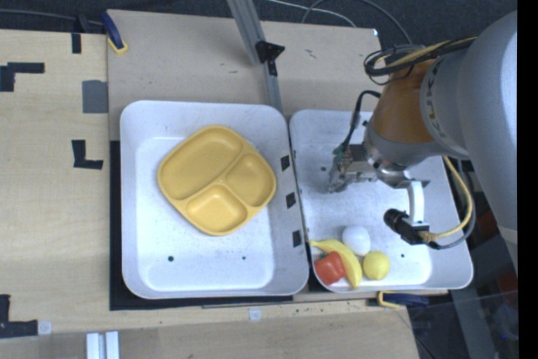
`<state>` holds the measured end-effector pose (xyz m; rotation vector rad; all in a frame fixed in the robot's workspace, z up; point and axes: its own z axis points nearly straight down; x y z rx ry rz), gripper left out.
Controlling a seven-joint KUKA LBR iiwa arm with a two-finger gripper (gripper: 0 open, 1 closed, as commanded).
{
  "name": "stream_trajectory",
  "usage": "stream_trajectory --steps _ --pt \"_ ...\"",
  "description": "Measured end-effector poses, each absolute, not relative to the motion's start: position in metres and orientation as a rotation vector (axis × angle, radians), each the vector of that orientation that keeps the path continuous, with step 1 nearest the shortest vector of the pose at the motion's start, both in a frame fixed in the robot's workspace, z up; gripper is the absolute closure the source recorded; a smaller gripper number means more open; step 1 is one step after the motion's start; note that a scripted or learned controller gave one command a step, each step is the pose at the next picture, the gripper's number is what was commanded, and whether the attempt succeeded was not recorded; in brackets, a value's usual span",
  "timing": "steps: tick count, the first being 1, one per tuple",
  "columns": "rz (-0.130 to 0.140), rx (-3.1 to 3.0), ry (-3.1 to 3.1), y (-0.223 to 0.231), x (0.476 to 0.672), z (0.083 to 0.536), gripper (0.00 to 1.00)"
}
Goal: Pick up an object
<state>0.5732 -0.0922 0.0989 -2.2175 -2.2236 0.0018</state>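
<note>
Gripper (340, 178): lowered inside the right bin (437, 273); opening cannot be told.
Banana (343, 255): near that bin's front wall.
Divided yellow plate (217, 179): left of that bin.

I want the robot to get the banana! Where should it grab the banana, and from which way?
Probably best at the banana's upper curved stretch, coming straight down from above. It lies flat in the right bin, curving around the red fruit, with the white ball and the yellow ball crowding its other side. Its lower end sits near the bin's front wall, so the top offers more room.
</note>
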Motion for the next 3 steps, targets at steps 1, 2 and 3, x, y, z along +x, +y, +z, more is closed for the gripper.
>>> stream_trajectory --steps 1,2,3 --pt "-0.004 -2.222 -2.226 -0.094 0.574 0.162 1.00" --pt "-0.003 -2.221 -2.225 -0.086 0.574 0.207 1.00" --pt "0.000 -2.220 -2.223 -0.085 0.574 0.222 1.00"
